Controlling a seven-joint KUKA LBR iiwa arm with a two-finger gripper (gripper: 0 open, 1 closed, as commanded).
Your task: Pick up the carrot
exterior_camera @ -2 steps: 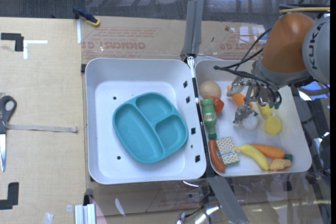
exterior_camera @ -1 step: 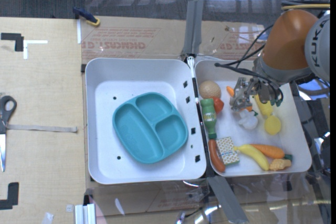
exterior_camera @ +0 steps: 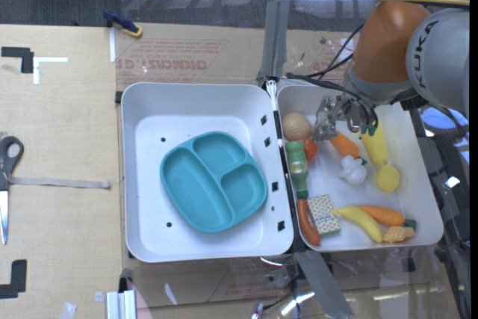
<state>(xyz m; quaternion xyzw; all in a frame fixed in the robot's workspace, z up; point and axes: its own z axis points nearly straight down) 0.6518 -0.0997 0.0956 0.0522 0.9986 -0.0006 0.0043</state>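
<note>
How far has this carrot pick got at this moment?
Approach looks done: the end effector is low in the right bin, at an orange carrot beside the egg. Grasp unconfirmed; the carrot lies on the bin floor. Another carrot sits near the banana. Lifting remains.

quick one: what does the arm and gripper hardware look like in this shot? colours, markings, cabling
Grey KUKA arm with rounded casings and a glossy orange band above the wrist; dark "KUKA" lettering runs along the grey shell. Black cables loop from the wrist to the gripper, a small metallic silver-grey unit with thin fingers.
</note>
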